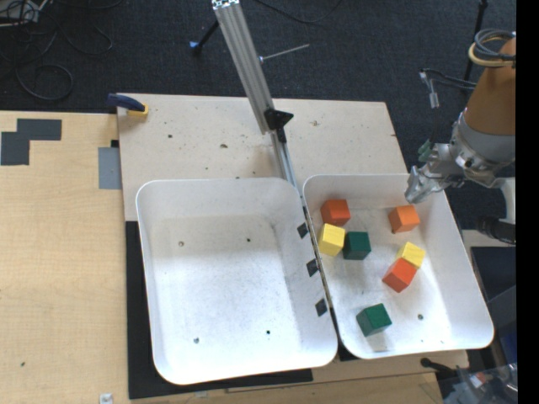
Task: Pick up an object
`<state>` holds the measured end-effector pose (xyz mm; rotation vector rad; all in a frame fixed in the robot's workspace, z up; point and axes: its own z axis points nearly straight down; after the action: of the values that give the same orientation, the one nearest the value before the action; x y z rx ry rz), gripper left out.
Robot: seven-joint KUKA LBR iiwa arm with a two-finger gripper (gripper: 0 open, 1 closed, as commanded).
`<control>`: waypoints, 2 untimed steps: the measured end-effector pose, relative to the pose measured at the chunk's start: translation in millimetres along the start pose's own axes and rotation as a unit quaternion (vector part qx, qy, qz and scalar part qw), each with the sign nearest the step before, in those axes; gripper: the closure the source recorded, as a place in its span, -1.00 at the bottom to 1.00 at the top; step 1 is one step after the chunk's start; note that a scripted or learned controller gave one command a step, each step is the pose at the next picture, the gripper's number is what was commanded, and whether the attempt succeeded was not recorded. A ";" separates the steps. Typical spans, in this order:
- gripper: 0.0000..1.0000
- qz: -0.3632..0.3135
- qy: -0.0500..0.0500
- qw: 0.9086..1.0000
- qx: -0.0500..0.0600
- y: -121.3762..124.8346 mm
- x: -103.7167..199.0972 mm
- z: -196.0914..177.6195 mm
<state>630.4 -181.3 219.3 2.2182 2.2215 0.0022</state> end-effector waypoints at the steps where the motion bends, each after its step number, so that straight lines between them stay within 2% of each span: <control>1: 1.00 -0.002 0.002 1.000 0.003 2.5 52.4 9.7; 2: 1.00 -0.002 0.002 1.000 0.003 2.9 106.7 -3.0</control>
<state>633.1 -74.5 222.2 2.2183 2.2303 0.0002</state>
